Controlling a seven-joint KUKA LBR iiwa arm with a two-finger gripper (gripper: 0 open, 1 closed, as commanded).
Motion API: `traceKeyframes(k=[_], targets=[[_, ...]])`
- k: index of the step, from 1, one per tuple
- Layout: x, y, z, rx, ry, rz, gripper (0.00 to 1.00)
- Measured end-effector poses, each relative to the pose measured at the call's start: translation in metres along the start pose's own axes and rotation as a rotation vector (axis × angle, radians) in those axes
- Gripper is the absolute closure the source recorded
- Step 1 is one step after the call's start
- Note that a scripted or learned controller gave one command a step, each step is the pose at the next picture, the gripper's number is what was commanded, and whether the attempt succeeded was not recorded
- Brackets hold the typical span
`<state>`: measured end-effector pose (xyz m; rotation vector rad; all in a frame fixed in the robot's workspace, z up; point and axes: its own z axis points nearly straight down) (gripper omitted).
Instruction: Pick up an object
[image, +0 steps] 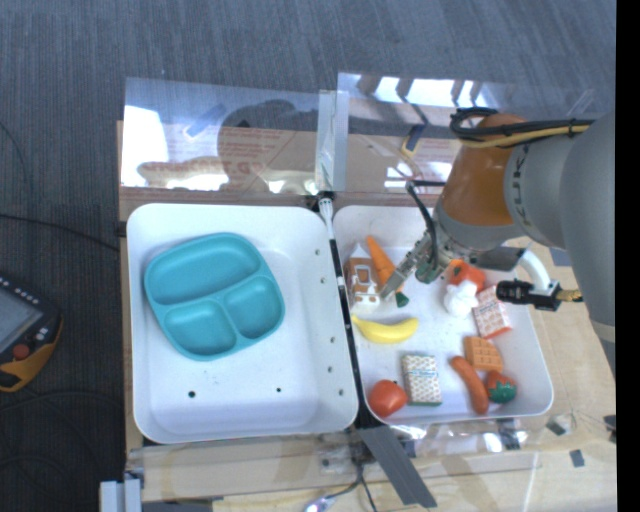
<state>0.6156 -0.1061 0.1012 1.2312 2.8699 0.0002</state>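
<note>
My gripper (408, 272) hangs low over the upper middle of the right bin (540, 400), coming in from the grey arm with the orange band (478, 190) at the right. Its tip is just right of an orange carrot (378, 258) and a small white carton (362, 282), with a small green piece (401, 297) right under it. A yellow banana (385, 327) lies just below. A white and red toy (461, 290) sits to the gripper's right. Nothing shows held.
The right bin also holds a red tomato (387, 398), a small box (422, 379), a sausage (470, 383), a waffle (482, 352) and a pink carton (491, 317). In the left bin (170, 400) lies a teal divided plate (213, 293).
</note>
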Motion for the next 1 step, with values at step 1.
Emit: traceKeyframes(k=[1], targets=[[0.0482,0.0345,-0.0831,0.013,0.013,0.375,1.0]])
